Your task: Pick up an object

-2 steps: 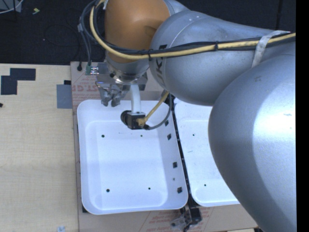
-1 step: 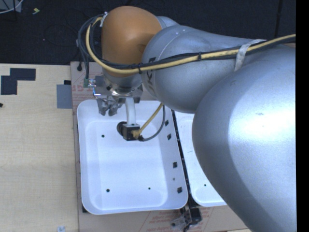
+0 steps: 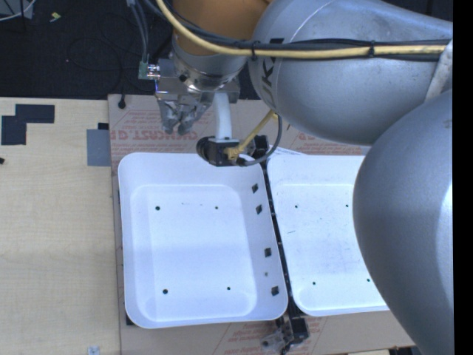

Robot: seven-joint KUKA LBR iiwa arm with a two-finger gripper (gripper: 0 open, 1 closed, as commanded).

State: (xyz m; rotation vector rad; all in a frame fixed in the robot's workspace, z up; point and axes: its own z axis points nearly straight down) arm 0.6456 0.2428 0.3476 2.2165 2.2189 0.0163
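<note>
My gripper [image 3: 180,123] hangs above the bench just beyond the far rim of the left bin [image 3: 133,198], near its far middle. Its fingers [image 3: 176,117] point down and taper together, shut, with nothing visible between them. The left bin's floor shows bare white with a few small dark dots. I see no loose object on the visible part of the right bin [image 3: 325,235]. The arm's large grey body covers that bin's right side.
A white tube with a black end and a yellow cable [image 3: 222,148] hangs from the wrist over the far rim between the bins. A black divider strip [image 3: 266,228] runs between the bins. Dark patches [image 3: 96,145] mark the wooden bench on the left.
</note>
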